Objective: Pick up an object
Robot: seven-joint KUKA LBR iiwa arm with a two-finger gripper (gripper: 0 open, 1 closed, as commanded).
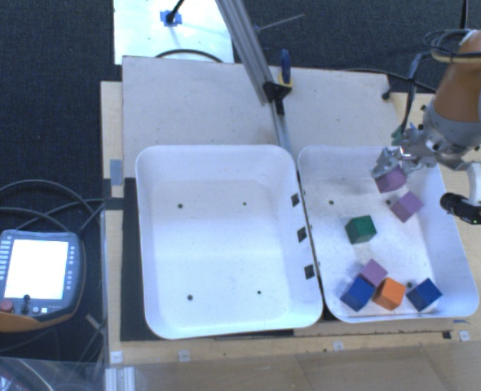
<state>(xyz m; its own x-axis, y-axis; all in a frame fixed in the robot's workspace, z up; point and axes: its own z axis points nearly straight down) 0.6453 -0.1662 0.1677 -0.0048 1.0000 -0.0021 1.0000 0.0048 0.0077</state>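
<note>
Over the right shallow white plastic bin [448, 243], the grey arm's two-finger gripper [390, 169] pinches a small purple cube [390, 180] between its jaws, lifted near the far wall. Below lie another purple cube [406, 206] and a dark green cube [360, 229].

I can read no text, label, brand or number anywhere around me. The pendant [33, 279] at the near left has a screen, but it glows blank white, its buttons too small to read.
</note>
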